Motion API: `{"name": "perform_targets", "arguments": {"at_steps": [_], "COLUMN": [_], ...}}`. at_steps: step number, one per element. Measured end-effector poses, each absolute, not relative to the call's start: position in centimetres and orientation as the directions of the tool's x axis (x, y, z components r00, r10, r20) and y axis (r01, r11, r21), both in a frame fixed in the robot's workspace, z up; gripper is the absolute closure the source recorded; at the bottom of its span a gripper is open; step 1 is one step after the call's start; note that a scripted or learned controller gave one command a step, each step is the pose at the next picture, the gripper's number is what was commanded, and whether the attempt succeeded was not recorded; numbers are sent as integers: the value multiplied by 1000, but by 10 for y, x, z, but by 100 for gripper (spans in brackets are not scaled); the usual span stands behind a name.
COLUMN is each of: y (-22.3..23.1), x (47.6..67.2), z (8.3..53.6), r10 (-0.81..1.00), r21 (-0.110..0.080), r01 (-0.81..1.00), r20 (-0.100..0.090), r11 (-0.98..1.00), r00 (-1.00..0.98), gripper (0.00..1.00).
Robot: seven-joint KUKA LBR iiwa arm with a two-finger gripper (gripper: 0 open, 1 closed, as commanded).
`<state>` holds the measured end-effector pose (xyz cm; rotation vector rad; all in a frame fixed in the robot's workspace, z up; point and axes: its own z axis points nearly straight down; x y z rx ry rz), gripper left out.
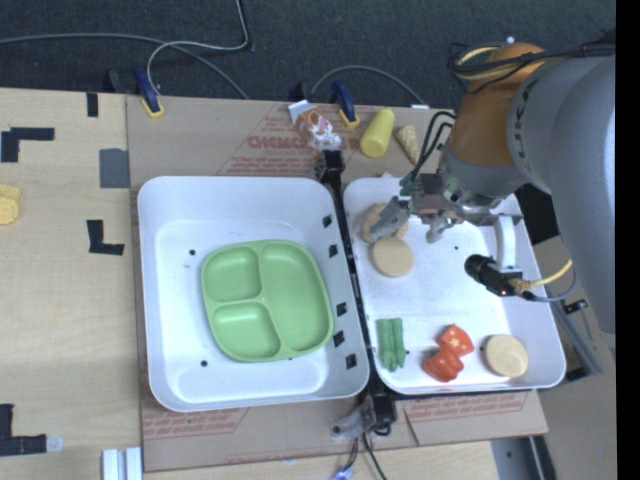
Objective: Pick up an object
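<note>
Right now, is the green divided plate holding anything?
Empty. The green divided plate lies flat in the left bin, and all three compartments show bare green.

A robotics lab: a cardboard-covered bench (pixel 200 138) with black tape marks (cables (pixel 200 53) trail past its far edge) under a robot arm (pixel 560 108).

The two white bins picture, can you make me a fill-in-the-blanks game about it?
1. The divided plate in the left bin is colored ____.
2. That plate has ____ compartments.
3. The red tomato toy lies in the right bin between the green beans and a round ____ colored piece.
4. The gripper hovers over the ____ bin, near a tan cookie.

Missing words: green; three; tan; right
</note>
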<state>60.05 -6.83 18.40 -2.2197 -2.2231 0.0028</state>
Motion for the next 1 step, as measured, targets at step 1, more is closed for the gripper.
{"name": "perform_targets", "arguments": {"at_steps": [1], "y": [-97], "x": [621], "z": [86], "r10": [1000], "r21": [3], "r01": [1000], "r20": [-2], "r11": [1], "r00": [-1], "gripper": [0]}}
